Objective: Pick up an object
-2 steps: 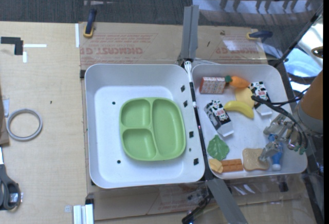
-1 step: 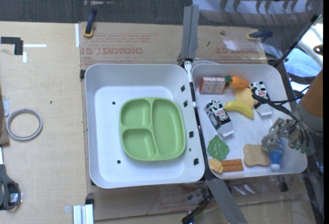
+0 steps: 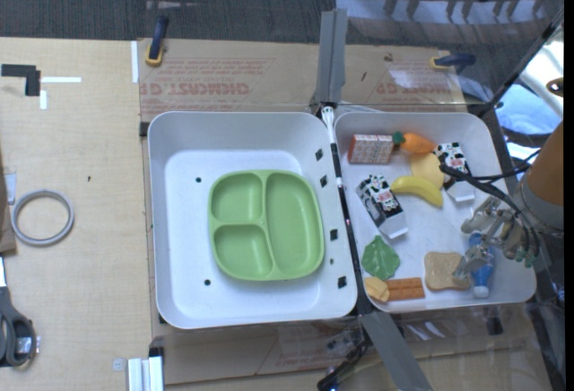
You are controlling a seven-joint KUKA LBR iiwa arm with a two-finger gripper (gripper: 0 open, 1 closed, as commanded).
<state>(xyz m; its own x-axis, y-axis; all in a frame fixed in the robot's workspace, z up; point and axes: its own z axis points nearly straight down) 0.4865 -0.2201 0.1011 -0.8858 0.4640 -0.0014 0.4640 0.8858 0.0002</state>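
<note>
Altogether two white bins sit on the bench: the left bin [image 3: 170, 228] holds one green divided plate [image 3: 266, 224]; the right bin [image 3: 502, 295] holds one banana [image 3: 421, 187], carrot [image 3: 414, 143], toast slice [image 3: 444, 271] and two cow-patterned cartons [image 3: 380, 199]. Whether the gripper [image 3: 475, 265] has its jaws open over the toast, I cannot tell.

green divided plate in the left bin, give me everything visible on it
The green plate is a light green tray with rounded corners, plastic by its look, split into three compartments: one long section on the right, two smaller ones stacked on the left. All three hold nothing. It lies flat, turned slightly, on the floor of the left bin, roughly centred, apart from the walls. Nothing else touches it.
</note>
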